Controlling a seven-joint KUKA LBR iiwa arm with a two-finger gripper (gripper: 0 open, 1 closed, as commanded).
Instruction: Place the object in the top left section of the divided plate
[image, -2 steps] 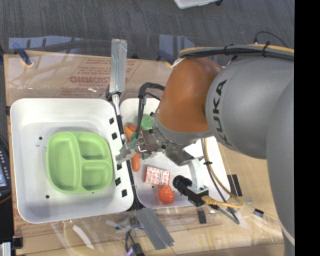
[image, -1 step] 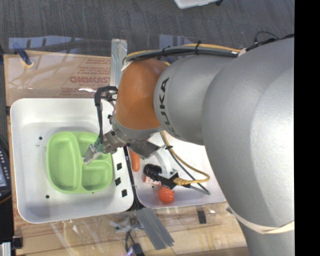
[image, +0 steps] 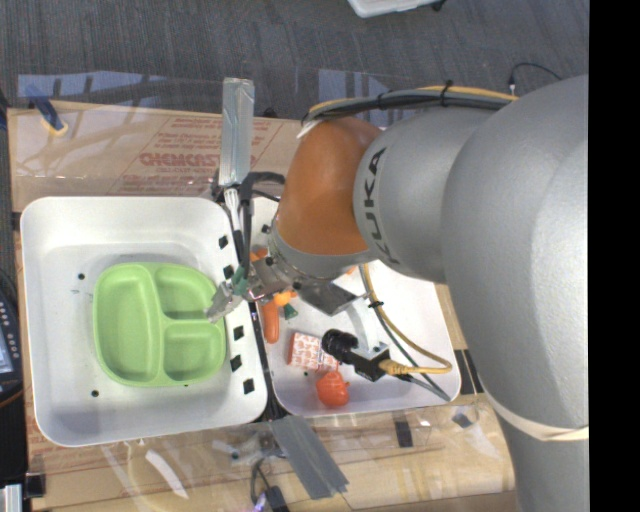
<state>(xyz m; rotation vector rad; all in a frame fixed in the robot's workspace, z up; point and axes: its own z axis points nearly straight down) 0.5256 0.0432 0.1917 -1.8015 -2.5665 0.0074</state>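
One green divided plate (image: 155, 325) lies just left of the claw (image: 232, 292), whose grip state I cannot tell.

Bright, even overhead light; soft shadows; slightly grainy, with mild blur.

1. Left bin (image: 60, 400): shallow, white, with rounded corners; small black marks dot its floor and right wall.
2. Right bin (image: 430, 330): shallow, white, just beside the left bin and partly covered from above.
3. Carrot (image: 270, 318): orange, lying in the right bin close to the shared wall.
4. Red-and-white packet (image: 306, 349): in the right bin, just right of the carrot.
5. Red-orange item (image: 333, 389): rounded, near the right bin's front wall, below the packet.
6. Cardboard (image: 150, 150): brown sheet with red print, behind the bins.
7. Grey tape (image: 237, 125): strip running upright behind the bins' junction; another strip (image: 308, 455) at the front.
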